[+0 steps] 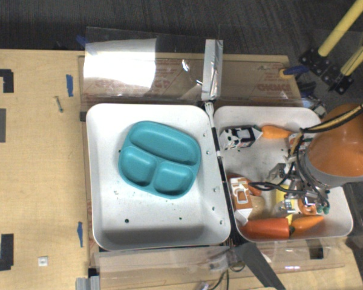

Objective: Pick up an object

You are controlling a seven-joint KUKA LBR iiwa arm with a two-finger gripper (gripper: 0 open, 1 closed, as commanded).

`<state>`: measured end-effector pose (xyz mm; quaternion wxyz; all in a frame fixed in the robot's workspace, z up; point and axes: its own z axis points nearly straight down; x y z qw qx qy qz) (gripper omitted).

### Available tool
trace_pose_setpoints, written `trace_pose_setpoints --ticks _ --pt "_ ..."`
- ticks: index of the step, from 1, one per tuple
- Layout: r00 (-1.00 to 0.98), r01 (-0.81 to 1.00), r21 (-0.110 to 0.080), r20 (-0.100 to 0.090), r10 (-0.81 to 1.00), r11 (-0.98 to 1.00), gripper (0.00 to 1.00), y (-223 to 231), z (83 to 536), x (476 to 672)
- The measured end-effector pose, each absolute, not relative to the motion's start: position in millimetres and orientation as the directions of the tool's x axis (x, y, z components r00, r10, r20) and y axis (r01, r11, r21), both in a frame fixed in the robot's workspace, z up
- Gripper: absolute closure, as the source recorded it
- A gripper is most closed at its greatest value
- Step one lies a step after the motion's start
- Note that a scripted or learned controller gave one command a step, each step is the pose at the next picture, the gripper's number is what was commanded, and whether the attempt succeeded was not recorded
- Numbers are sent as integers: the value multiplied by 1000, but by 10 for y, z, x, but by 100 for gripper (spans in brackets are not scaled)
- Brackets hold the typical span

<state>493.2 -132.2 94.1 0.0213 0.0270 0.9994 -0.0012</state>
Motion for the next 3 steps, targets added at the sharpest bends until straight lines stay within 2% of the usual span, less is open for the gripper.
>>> trace_pose_setpoints --ticks 1,2,3 --pt "-998 46 -6 -41 45 999 0 -1209 940 4941" --pt "-991 -133 -2 -11 -133 991 0 -1239 1229 5873" --pt "-998 59 0 -16 59 998 0 -1371 897 5023"
